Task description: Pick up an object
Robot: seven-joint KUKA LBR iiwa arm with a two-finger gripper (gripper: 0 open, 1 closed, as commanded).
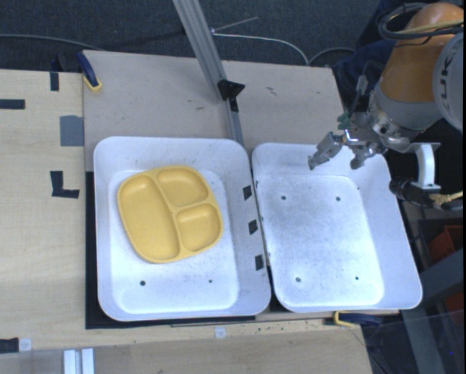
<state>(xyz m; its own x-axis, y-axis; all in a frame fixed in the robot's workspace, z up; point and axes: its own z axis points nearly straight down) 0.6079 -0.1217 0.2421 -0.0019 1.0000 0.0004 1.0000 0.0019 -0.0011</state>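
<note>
A yellow divided plate (170,213) with three compartments lies flat in the left white bin (124,291). My gripper (340,156) hangs over the far edge of the right white bin (334,287), well to the right of the plate. Its two grey fingers are spread apart and nothing sits between them. The grey arm with its orange band (420,61) comes in from the upper right.
A slanted aluminium bar (206,45) runs from the top down to the gap between the two bins. Black clips (252,226) line that gap. A blue and yellow tool (90,72) lies on the bench at the upper left. Cables hang at the right edge.
</note>
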